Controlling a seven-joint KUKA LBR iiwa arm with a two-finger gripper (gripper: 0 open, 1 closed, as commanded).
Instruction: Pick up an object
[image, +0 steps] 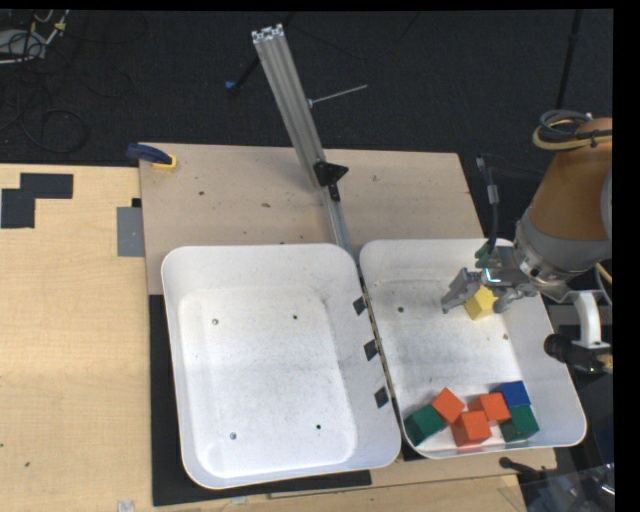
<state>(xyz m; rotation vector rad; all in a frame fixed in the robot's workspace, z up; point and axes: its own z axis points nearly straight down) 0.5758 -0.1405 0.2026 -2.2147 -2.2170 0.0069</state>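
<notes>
My gripper (482, 290) reaches in from the right over the far right part of the right bin (430, 330). A small yellow block (481, 304) sits between its two grey fingers, one finger (459, 292) on the block's left and the other on its right. The gripper is shut on this block. Whether the block rests on the bin floor or hangs just above it I cannot tell. The arm's orange band (570, 190) rises behind the wrist.
Several blocks cluster in the right bin's front corner: orange (449, 405), green (427, 424), orange (472, 428), orange (494, 407), blue (514, 394), green (519, 426). The left bin (260, 360) lies alongside. A slanted aluminium bar (295, 110) stands behind the bins.
</notes>
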